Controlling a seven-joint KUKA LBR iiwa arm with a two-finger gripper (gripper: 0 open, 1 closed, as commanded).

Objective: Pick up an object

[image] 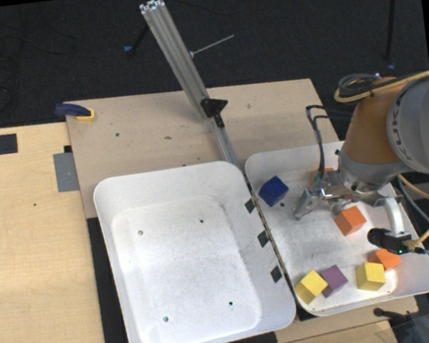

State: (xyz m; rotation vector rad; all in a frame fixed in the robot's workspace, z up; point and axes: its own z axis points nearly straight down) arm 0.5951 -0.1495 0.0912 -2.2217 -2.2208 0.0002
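Note:
My gripper [317, 198] is low inside the right bin [279, 158], near its middle, reaching in from the right under the grey and orange arm. An orange block [350, 219] lies just below and right of the gripper, close to it. A blue block [273, 191] sits to the gripper's left, apart from it. Along the bin's front edge lie a yellow block [312, 284], a purple block [334, 277], a second yellow block [371, 275] and a small orange block [387, 258].
The left bin [123, 194] adjoins the right one, with black clips [262, 237] along the shared wall. A slanted aluminium bar [185, 68] rises behind the bins. Cables [411, 235] hang off the arm over the right bin's right edge.

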